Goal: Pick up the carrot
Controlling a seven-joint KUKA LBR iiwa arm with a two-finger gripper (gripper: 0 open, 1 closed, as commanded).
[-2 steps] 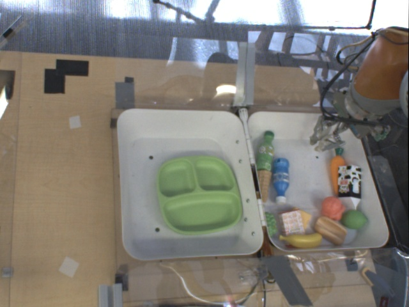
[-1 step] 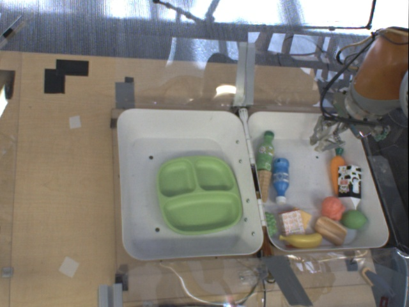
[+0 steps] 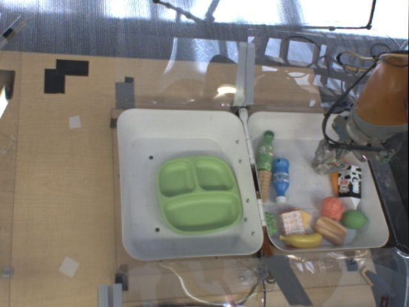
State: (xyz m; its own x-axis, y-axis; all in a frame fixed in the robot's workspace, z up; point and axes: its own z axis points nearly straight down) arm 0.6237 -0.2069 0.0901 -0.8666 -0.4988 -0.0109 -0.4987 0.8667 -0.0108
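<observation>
An orange sliver that looks like the carrot (image 3: 333, 183) lies in the right bin (image 3: 378, 238), tight against the left side of a black-and-white carton (image 3: 349, 183). Most of it is hidden by the carton and the gripper. My gripper (image 3: 327, 162) hangs low over the bin's right half, just above and slightly left of the carrot's upper end, with the grey wrist and orange band (image 3: 383, 98) behind it. I see nothing held in it.
The right bin also holds a green bottle (image 3: 266, 149), a blue bottle (image 3: 280, 178), a tan cone (image 3: 264, 184), a small box (image 3: 293, 222), a banana (image 3: 302, 240), a bread roll (image 3: 330, 229), a red fruit (image 3: 332, 206) and a green fruit (image 3: 354, 219). A green divided plate (image 3: 198, 194) sits in the left bin (image 3: 137, 171).
</observation>
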